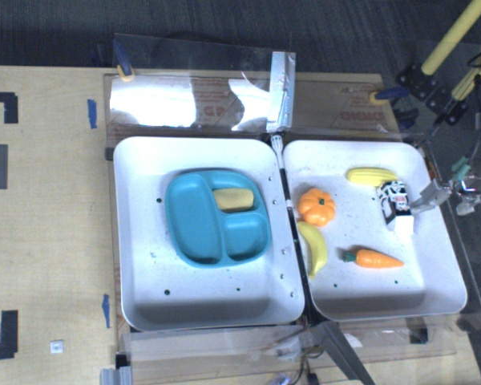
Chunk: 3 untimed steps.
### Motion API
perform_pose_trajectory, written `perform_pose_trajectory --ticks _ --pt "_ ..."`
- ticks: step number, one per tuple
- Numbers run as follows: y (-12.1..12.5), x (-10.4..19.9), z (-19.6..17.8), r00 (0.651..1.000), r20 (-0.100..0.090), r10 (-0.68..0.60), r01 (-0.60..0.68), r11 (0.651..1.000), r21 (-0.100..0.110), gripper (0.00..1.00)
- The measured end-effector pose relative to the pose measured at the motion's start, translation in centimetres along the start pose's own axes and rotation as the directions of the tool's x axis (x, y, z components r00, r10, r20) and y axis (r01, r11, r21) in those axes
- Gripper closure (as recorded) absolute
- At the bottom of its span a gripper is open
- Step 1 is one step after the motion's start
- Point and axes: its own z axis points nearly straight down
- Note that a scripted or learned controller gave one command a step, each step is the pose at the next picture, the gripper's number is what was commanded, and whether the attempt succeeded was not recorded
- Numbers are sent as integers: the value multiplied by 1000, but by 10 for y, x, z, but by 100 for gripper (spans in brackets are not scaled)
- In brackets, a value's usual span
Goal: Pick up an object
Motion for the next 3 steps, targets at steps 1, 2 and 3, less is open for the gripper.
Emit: perform_pose_trajectory --ticks 1,2,3 --pt "34 28 81 991 -2 -137 137 991 5 0" --pt "-9 -37 37 995 4 102 -102 995 -6 0" --pt "62 -5 139 999 1 47 -47 999 -1 0"
